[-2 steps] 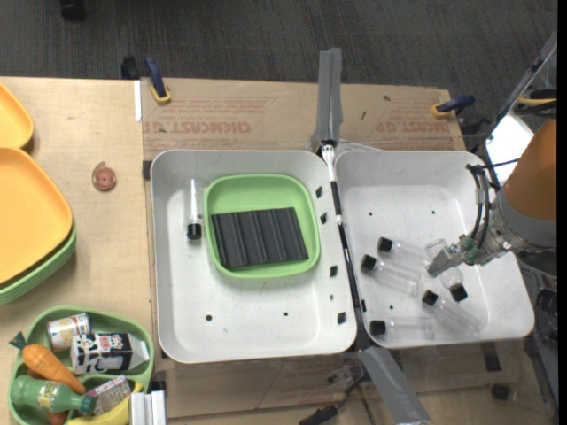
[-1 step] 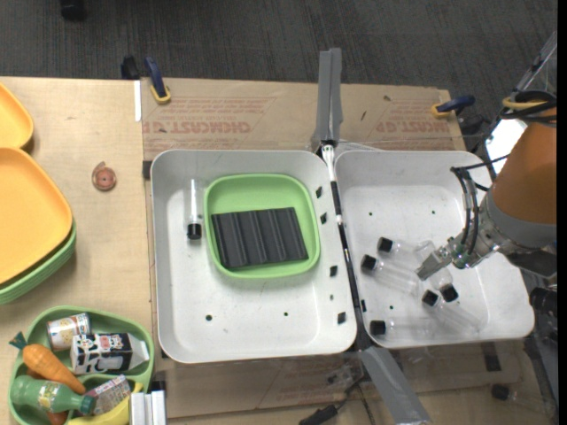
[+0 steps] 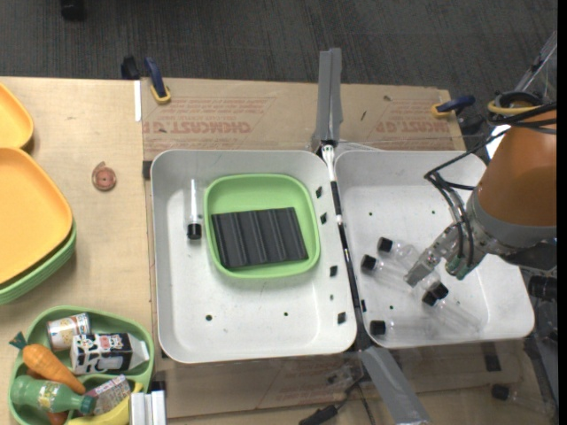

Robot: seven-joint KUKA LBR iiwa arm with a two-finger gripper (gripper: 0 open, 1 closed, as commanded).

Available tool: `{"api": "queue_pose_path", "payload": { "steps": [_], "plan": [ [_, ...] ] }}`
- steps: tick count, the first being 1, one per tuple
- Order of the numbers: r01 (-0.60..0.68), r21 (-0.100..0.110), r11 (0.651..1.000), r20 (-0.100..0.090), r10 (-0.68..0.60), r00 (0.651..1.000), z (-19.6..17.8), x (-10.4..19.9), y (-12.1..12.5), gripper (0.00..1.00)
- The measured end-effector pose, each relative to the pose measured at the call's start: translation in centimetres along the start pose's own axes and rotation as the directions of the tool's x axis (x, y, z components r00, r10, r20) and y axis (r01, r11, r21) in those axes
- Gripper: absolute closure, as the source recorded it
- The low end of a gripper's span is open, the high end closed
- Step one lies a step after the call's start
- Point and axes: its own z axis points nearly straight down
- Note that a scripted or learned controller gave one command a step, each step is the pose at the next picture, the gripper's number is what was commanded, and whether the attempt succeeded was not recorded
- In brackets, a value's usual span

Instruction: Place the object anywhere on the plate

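- at the lower left of the frame, a green bowl (image 3: 133,348) of toy food sits outside the task.
- the gripper (image 3: 436,268) hangs over clear vials (image 3: 390,255) at centre right, in the right bin (image 3: 496,321); whether its fingers are apart or together, i cannot tell.
- the vials are clear and slick, so a pinch may slip.
- the green plate (image 3: 261,191) at centre already carries a dark ridged block (image 3: 259,237); a vial could roll off it.

Bright even overhead light, soft shadows, mild glare on white bins (image 3: 168,237), perhaps slightly soft focus.
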Motion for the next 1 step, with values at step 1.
{"api": "queue_pose_path", "payload": {
  "steps": [1],
  "plan": [
    [0.262, 0.000, 0.965, 0.000, -0.262, 0.965, 0.04, 1.27, 1.20, 1.00]
  ]
}}
